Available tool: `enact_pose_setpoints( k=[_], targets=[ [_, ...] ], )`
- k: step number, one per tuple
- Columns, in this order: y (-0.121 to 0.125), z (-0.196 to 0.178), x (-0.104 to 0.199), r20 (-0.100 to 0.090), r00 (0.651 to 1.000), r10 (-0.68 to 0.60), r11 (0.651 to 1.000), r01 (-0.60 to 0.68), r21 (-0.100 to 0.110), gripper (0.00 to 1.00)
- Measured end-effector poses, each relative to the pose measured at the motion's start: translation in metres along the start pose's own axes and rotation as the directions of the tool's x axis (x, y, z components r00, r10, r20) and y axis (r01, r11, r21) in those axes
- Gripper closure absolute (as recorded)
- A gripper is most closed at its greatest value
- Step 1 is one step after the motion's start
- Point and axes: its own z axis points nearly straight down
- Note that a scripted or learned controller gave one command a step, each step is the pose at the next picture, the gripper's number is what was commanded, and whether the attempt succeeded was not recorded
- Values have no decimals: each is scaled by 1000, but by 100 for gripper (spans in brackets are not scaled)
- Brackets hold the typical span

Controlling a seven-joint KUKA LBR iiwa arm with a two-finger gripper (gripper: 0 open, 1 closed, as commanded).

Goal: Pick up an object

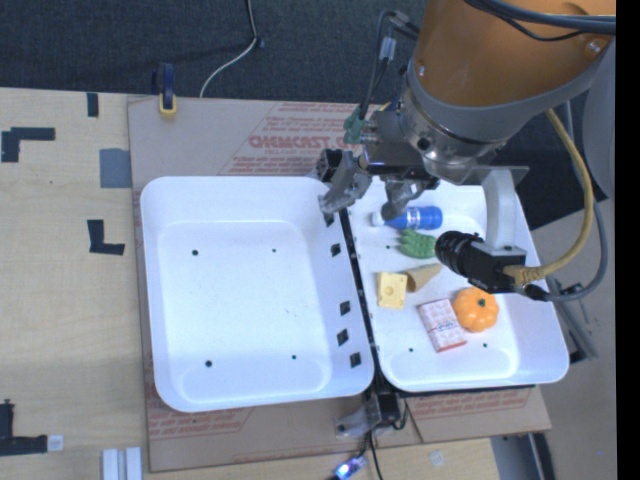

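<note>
Pretty bright overall, lit evenly from above. Blows out a bit on the left bin (240,298), well left of the gripper (372,190), where the white floor nearly loses detail. Soft shadow pooled along that bin's near and left walls, nothing hard-edged. Glossy highlights on the orange band (520,18) up above the gripper, with a hot streak near the top. Darker around the gripper itself, shaded by the arm, so small parts there turn muddy. Slightly soft and noisy everywhere, low resolution, the arm closest to the lens a touch blurrier. No obvious bending at the edges.
</note>
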Motion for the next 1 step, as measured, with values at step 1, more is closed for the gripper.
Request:
enact_pose_setpoints(
  k=[1],
  targets=[
    [20, -84, 40, -4, 1000, -5, 1000, 5, -11, 100]
  ],
)
